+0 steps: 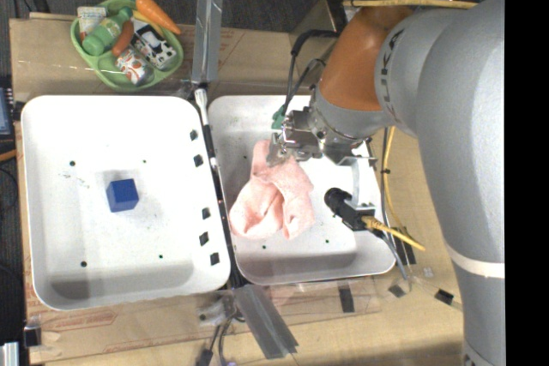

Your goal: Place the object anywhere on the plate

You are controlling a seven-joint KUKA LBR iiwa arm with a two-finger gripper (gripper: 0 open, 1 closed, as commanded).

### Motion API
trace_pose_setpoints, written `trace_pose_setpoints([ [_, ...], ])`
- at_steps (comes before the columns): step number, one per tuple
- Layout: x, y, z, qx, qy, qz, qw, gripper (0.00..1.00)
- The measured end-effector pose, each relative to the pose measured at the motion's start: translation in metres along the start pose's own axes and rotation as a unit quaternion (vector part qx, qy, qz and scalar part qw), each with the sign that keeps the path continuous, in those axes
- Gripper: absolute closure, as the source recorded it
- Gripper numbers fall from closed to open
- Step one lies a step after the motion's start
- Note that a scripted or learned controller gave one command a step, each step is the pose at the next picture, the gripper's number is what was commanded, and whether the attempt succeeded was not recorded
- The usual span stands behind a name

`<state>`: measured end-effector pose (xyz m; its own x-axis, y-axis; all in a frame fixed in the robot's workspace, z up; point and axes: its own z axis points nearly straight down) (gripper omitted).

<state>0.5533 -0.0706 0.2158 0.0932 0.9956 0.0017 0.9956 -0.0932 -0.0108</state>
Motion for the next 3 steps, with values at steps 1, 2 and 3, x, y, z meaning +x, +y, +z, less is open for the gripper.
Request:
trace_pose_setpoints([
  [1, 0.001, 0.0, -0.015, -0.003, -0.001, -0.005, 1.0, 1.0],
  [2, 0.043, -0.011, -0.019, -0.002, -0.002, -0.207, 0.9784, 1.0],
  [3, 0.091, -0.014, -0.025, -0.002, -0.003, -0.399, 0.917, 1.0],
])
